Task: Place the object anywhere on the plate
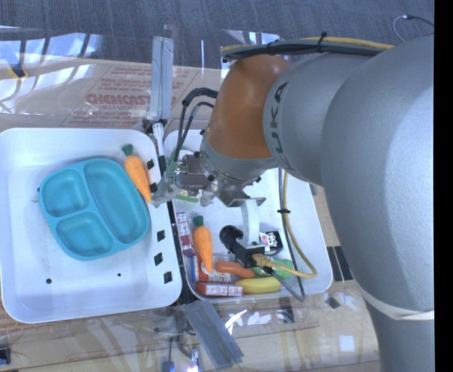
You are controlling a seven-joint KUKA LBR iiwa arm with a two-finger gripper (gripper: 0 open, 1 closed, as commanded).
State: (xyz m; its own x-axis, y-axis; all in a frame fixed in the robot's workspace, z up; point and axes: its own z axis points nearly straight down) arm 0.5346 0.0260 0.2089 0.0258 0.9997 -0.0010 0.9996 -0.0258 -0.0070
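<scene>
**Carrot at the plate's edge, left bin**

At far left, the left white bin holds a blue three-compartment plate, lying flat with its compartments facing up. Just right of the plate, a toy carrot lies aslant with its green top toward the bin's far wall; its orange body runs along the plate's upper right rim, touching or slightly overlapping that rim, and it lies in none of the compartments. The gripper sits beside the carrot's lower end, over the wall between the two bins; whether its fingers are apart or together cannot be told. Behind it, the orange band leads into the grey arm. Below, the right white bin contains a second carrot, a yellow banana and other small items clustered together.
</scene>
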